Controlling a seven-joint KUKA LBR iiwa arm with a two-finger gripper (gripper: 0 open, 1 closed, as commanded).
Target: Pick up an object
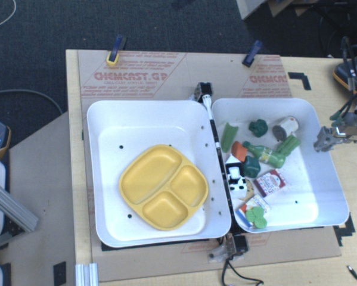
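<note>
gripper (327,139) at right bin's (327,183) right rim, grip state unclear, yellow tray (163,186) in left bin (106,130)

Glossy smooth plastic yellow tray (164,187) in matt white plastic bin (106,124)

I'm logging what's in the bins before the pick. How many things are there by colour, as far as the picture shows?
Yellow: 1, the divided tray in the left bin.
Green: about 5, in the right bin.
Orange: 1.
Red: 1, a packet.
Grey-white: 1.
Black-white: 1.
Total: about 10; the small ones overlap.
</note>
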